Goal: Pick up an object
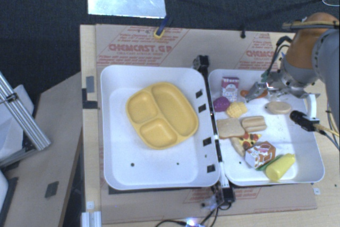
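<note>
Right bin [313,170], near edge: yellow squeeze bottle [280,166] beside small carton [260,154]. Mid-bin: toast slice [230,128], bun [253,123], corn [236,109]. All look light, stiff plastic, prob. slippery; bottle best taken across its narrow body. Far edge: gripper [264,87] low over orange carrot [252,94]; whether it has hold, can't tell.

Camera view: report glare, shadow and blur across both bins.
Camera view: the left bin floor washes out to near-white around the yellow divided plate, which stays sharp; soft shadow under the plate's edge; the gripper in the right bin reads blurry, its shape hard to make out.
</note>
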Tool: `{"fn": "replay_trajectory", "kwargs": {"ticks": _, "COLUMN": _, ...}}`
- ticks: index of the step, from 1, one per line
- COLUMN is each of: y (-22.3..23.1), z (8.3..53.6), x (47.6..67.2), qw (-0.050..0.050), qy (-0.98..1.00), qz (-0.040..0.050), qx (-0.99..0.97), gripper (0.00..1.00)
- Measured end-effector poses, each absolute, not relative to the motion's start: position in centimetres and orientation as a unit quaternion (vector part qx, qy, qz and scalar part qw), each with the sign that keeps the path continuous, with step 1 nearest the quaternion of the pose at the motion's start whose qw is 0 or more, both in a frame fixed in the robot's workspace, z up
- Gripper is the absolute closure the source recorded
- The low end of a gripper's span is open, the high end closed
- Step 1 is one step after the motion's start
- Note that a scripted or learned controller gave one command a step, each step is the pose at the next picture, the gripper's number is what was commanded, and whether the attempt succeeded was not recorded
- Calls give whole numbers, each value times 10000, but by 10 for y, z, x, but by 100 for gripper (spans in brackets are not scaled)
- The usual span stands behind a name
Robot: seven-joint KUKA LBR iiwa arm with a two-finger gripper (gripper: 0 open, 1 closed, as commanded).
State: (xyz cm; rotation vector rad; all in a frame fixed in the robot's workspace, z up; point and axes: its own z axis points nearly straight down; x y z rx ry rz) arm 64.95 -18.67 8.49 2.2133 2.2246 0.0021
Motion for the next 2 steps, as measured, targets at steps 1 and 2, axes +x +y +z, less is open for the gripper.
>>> {"fn": "replay_trajectory", "kwargs": {"ticks": 1, "y": -187, "z": 97, "x": 650, "qw": 24, "qy": 7095, "qz": 12, "qx": 7047, "gripper": 100}}
{"fn": "replay_trajectory", "kwargs": {"ticks": 2, "y": -193, "z": 160, "x": 654, "qw": 32, "qy": 7083, "qz": 18, "qx": 7059, "gripper": 100}}
